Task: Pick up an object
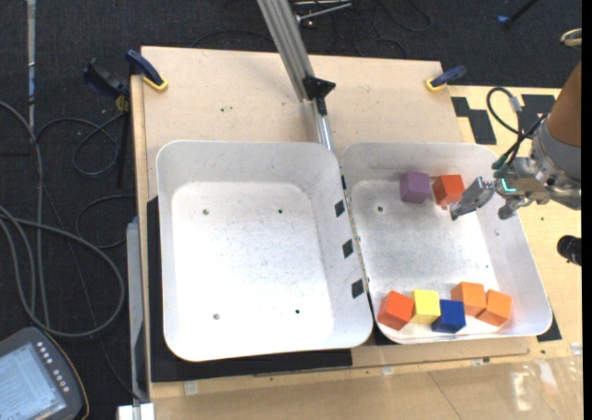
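1. Two shallow white bins sat side by side on the bench; the right bin [518,252] held every block, while the left bin [185,224] held none.
2. Nothing had been lifted yet. The gripper [488,200] hung over the right bin's far right part, its two fingers spread apart with nothing between them, so the whole pick was left to do.
3. The nearest candidate was an orange cube [448,189], just beside the gripper's left finger near the bin's far edge. A purple cube [415,187] sat close on its other side; whether the two touched could not be told.
4. Five more blocks crowded the bin's near edge: an orange-red cube [397,308], a yellow cube [426,304], a blue cube [451,315] and two orange blocks [486,302] toward the near right corner.
5. The purple cube looked likely to get in the way of a finger closing on the orange one. The tightly packed near row seemed harder to grasp cleanly.
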